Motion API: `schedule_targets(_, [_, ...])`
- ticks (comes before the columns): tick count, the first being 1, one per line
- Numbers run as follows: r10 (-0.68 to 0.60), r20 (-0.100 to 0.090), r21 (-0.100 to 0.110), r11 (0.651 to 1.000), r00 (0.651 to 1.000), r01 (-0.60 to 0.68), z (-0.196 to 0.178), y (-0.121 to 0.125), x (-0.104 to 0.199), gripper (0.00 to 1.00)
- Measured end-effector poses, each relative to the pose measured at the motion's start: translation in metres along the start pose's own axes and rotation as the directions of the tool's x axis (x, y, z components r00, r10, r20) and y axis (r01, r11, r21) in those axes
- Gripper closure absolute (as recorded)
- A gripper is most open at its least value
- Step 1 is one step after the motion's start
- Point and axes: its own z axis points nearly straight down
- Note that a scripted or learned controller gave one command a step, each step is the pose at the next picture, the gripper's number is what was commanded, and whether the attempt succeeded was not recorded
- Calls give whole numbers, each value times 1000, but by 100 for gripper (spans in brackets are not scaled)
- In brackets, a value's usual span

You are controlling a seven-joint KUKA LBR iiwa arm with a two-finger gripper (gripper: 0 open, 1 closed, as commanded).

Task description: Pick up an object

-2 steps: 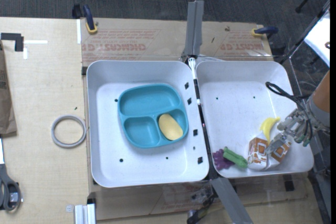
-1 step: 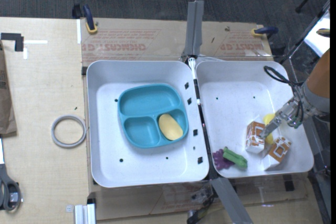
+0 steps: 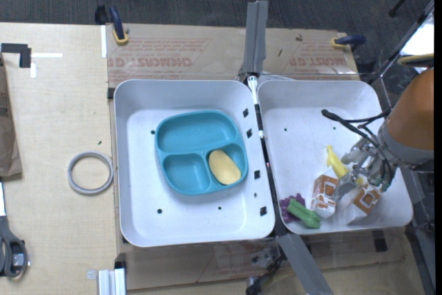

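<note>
Two shallow white bins sit side by side on the bench. Left bin [image 3: 131,169]: a teal divided tray [image 3: 200,152] lies near its middle, turned slightly; a pale yellow oval object [image 3: 224,167] rests in the tray's near-right compartment. Right bin [image 3: 297,141]: objects clustered in its near-right part. A green piece [image 3: 304,214] lies at the near edge, touching a purple bit [image 3: 285,204] just to its left. Two orange-and-white packets: one [image 3: 324,193] just right of the green piece, the other [image 3: 366,198] further right. A small yellow piece [image 3: 335,162] sits just beyond the packets, tilted. The arm comes in from the right, its orange band at the frame edge; the gripper [image 3: 359,173] is low over the cluster, between the two packets and beside the yellow piece. Cannot tell how the pincer stands, wide or narrow, nor whether anything is caught in it: metal parts and black cables blur together there. Outside the bins, on the bench's left: a grey ring [image 3: 90,172] lying flat, scissors [image 3: 12,255] at the near-left corner. Blue-and-yellow clamps [image 3: 116,25] at the far edge.
</note>
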Motion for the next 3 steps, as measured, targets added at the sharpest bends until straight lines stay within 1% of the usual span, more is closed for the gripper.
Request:
schedule_targets(1, [185,-18,6,983,983,-185,3,22,-40,0])
schedule_targets(2, [421,-8,8,907,907,-421,2,28,-33,0])
schedule_targets(3, [519,-8,1,855,855,-519,2,23,-28,0])
